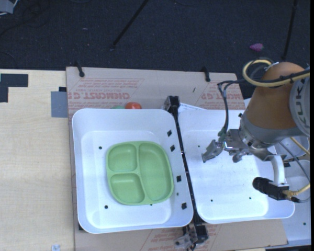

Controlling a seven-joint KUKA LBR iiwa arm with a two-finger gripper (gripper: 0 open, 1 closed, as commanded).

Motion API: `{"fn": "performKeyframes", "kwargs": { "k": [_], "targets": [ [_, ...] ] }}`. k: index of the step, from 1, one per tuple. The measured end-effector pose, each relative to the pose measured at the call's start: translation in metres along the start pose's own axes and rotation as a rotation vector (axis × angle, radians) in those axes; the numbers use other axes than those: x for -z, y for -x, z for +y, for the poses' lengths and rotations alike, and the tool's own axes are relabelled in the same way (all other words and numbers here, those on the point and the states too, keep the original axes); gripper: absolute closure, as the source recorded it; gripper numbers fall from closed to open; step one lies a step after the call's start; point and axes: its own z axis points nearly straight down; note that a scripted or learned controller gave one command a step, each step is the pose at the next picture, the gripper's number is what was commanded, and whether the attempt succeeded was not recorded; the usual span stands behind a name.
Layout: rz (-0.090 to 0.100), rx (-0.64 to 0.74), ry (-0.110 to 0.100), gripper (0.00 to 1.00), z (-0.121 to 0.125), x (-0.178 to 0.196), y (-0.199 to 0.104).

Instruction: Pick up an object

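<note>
Open floor across most of the right bin (235, 203), bare white from centre to near edge. Blocked at its right side by the arm (275, 103) and gripper (222, 151). Left bin (86, 140) largely taken by a green tray (138, 172); narrow margins around it.

The green divided plastic plate (139, 172) looks smooth and matt; the shallow white plastic bins (89, 135) faintly glossy.

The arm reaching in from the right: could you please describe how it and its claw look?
The arm has a rounded orange section below a grey casing with dark lettering. A yellowish cable loops over its top and black cables run down its side. The claw is small, of grey metal.
</note>
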Motion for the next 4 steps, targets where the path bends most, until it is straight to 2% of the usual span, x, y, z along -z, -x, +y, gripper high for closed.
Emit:
{"fn": "performKeyframes", "kwargs": {
  "k": [2,3,4],
  "targets": [
    [0.000,-0.001,0.000,0.00,-0.004,-0.106,0.008],
    [0.000,-0.008,0.002,1.00,-0.004,-0.093,0.010],
    [-0.002,-0.001,0.011,1.00,0.006,-0.038,0.013]
  ]
}}
